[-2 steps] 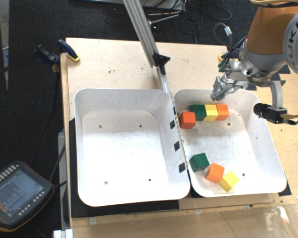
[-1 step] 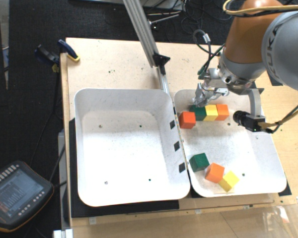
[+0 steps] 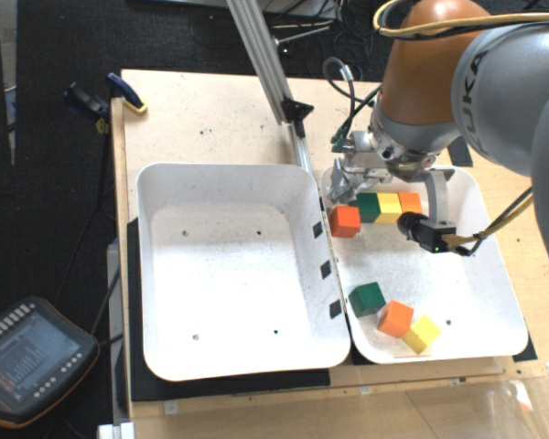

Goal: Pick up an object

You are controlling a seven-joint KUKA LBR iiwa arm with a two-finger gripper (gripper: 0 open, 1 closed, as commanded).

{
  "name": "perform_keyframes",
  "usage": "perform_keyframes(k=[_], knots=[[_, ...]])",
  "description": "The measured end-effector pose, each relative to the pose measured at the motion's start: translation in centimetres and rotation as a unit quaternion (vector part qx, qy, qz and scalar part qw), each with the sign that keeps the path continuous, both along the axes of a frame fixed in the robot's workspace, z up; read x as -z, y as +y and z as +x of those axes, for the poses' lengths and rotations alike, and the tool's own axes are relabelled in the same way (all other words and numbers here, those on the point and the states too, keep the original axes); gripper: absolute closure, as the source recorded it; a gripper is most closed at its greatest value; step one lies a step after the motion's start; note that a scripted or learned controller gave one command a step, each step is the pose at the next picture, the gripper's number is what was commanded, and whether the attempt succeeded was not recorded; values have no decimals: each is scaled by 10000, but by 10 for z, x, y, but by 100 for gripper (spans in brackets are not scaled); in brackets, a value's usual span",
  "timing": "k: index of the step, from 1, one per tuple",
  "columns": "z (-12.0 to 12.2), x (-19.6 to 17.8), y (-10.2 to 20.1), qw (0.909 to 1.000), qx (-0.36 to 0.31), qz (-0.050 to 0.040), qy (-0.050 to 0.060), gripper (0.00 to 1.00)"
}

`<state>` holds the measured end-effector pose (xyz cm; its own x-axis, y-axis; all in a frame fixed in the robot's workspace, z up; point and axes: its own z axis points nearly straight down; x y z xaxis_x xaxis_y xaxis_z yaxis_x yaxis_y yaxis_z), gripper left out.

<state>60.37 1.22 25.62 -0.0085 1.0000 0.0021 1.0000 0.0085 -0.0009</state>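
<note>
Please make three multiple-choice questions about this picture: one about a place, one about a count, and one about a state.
1. In which bin do the blocks lie?
A. the left bin
B. the right bin
C. both bins

2. How many orange blocks show fully in the right bin?
A. none
B. two
C. five

3. How does the lower green block lie?
A. on the bin floor
B. stacked on a block
C. outside the bin

Answers: 1 B, all blocks lie under or near the arm; 2 B, one orange block lies near the gripper, another beside the yellow block; 3 A, it rests flat alone.
</note>
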Motion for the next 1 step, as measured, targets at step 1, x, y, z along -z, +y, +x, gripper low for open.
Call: perform_keyframes(k=[1], knots=[[-21,7,52,10000,1,-2,8,100]])
